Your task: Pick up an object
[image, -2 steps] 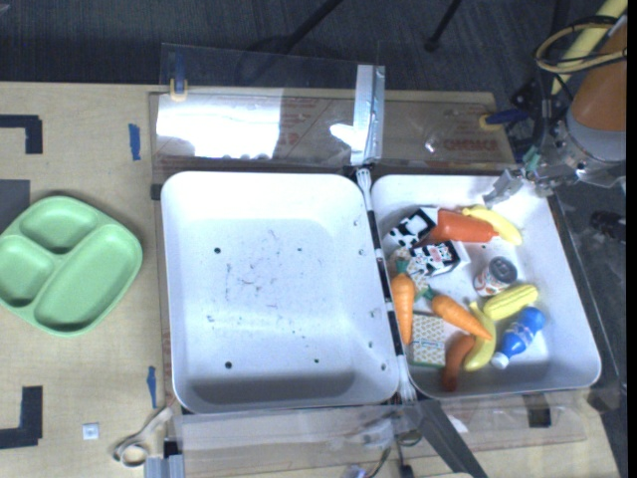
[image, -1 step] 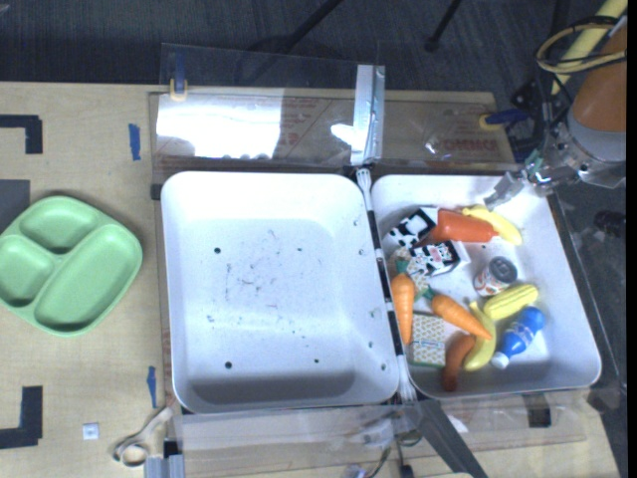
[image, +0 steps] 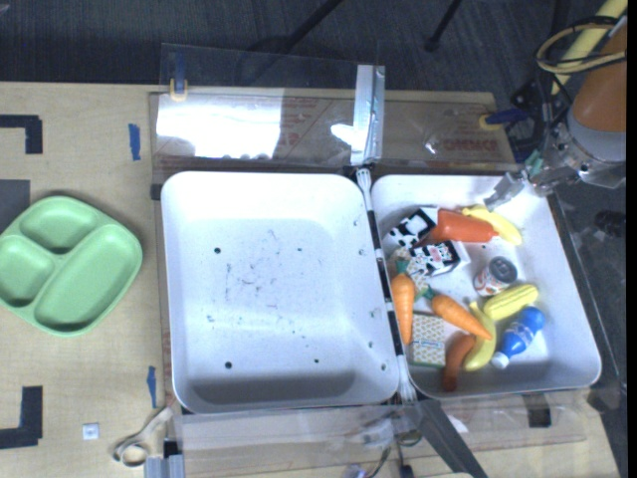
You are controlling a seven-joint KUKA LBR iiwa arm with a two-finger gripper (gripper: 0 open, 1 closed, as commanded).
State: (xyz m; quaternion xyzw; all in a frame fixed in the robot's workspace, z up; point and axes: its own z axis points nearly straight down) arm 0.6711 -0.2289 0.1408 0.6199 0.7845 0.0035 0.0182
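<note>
The robot arm (image: 597, 118) reaches in from the right, and its tool (image: 510, 189) hangs over the far right corner of the right bin (image: 572, 297), close to the bin's back rim. Whether the tool is apart or together cannot be told from this view; nothing is visible held in it.

Just beside the tool, near the bin's far edge, lie a yellow banana (image: 501, 223) and a red-orange pepper (image: 464, 226), touching each other. To their left, by the wall between the bins, sit two black-and-white patterned packets (image: 423, 242). Toward the near edge lie a carrot (image: 402, 303) along the left wall, a second carrot (image: 461, 316), a yellow corn cob (image: 509, 300), a blue bottle (image: 520, 333), a small round tin (image: 501, 269) and a brown sausage-like piece (image: 456, 358), crowded together.

The left bin (image: 189, 207) sits beside it, walls touching. At the desk's (image: 80, 118) left edge rests a green divided plate (image: 68, 263). A clear plastic sheet (image: 259, 108) stands behind the bins.
</note>
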